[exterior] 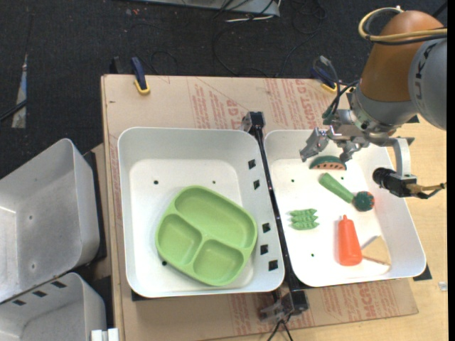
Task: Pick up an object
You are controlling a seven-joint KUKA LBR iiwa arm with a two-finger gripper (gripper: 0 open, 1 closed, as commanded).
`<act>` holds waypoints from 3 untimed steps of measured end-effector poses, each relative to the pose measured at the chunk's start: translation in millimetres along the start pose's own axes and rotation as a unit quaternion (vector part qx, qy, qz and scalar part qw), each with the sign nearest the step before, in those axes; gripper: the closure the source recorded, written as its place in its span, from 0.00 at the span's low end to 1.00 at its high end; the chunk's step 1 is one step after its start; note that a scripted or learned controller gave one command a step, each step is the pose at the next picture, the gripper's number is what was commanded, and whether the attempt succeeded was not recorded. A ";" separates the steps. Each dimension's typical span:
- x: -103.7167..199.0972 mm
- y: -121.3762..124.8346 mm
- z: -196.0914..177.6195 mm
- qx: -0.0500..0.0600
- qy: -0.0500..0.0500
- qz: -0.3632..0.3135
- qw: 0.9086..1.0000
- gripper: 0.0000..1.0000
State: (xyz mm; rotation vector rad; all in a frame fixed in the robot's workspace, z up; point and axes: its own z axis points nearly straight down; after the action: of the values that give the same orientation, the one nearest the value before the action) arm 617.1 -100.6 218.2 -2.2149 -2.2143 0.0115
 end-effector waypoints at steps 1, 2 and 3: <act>0.0 2.5 -6.7 -0.006 -0.001 -0.001 1.000 0.00; -5.0 4.3 38.2 -0.004 -0.001 0.001 1.000 0.00; -0.3 0.2 101.2 -0.003 -0.001 0.001 1.000 0.00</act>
State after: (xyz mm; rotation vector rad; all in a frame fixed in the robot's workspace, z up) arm 616.0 -100.7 117.0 -2.2199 -2.2167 0.0056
